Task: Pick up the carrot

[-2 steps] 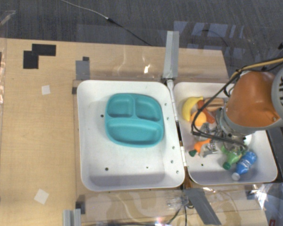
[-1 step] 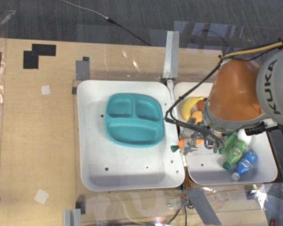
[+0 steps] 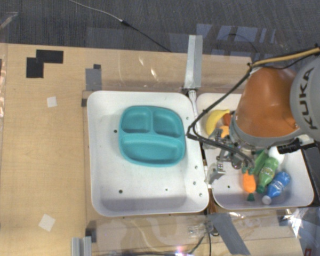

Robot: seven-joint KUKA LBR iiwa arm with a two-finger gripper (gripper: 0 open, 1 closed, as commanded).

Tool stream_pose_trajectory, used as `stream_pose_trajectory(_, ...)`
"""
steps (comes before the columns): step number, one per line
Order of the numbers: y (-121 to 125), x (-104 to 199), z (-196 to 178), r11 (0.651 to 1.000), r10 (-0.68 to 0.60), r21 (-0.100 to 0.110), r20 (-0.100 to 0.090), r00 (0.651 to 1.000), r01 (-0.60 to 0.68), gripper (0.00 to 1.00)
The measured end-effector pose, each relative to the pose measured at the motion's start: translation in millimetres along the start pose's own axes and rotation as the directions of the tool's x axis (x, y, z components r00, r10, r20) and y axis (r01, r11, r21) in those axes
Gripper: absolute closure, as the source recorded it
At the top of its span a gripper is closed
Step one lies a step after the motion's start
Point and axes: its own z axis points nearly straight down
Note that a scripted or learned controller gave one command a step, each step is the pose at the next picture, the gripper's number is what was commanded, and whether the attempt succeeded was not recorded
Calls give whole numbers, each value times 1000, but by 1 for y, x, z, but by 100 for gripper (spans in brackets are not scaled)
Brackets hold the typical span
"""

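The carrot (image 3: 249, 184) lies in the right bin (image 3: 304, 196), long axis roughly upright in view, beside a green bottle (image 3: 266, 167); the end effector (image 3: 217, 172) hangs just left of it, grip state impossible to tell.

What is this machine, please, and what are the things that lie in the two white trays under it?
The picture is taken from a camera fixed above a bench, looking down. The grey and orange machine on the right is a robot arm. Its gripper hangs over the right white bin. That bin holds a small carrot, a green bottle, a blue bottle and something yellow, partly hidden by the arm. The left bin holds a teal divided plate. I see nothing held in the gripper.
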Motion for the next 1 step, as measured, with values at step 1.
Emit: stream_pose_trajectory(1, -78, -94, 1, 984, 180, 4, 0, 984, -180, 0)
